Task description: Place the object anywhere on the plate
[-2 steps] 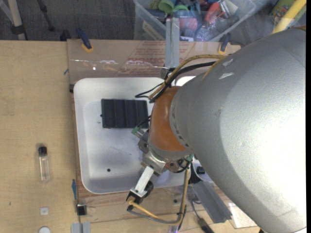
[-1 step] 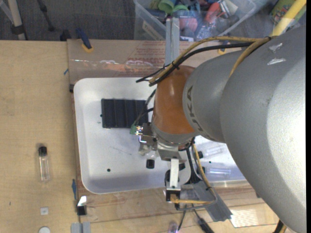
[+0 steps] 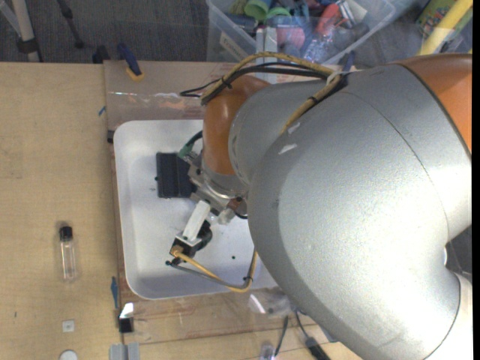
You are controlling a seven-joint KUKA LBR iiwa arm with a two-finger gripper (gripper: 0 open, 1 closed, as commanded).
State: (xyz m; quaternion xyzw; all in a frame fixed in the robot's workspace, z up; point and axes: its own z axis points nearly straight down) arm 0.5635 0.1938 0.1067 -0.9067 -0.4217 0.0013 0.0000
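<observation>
One white bin [image 3: 144, 231] — one clear vial [image 3: 67, 252] outside

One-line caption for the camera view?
Grey, orange-banded arm leans over a white bin; a small vial lies on the bench outside it.

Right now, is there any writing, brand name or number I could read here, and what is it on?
No text here can be read.
Yellow bottle, top right: colourful print, too blurred to read.
Things in the clear tub: any labels are too small to read.
</observation>
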